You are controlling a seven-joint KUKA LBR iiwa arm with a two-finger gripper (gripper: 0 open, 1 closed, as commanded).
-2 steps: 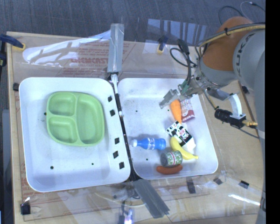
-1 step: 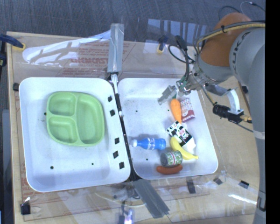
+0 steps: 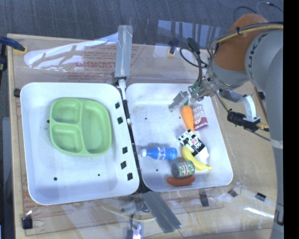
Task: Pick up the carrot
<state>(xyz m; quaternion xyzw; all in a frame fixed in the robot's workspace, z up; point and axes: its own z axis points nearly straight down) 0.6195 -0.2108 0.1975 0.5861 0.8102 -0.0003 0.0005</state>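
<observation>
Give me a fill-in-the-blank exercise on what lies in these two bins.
1. The green divided plate lies in the ____ bin.
2. The carrot lies in the right bin, its top end just below the ____.
3. The blue bottle lies on its ____.
4. The banana is coloured ____.

Missing words: left; gripper; side; yellow.

Glossy white plastic bins (image 3: 74, 193), matt green plastic tray (image 3: 81, 125) — smooth orange carrot (image 3: 188, 116)
</observation>
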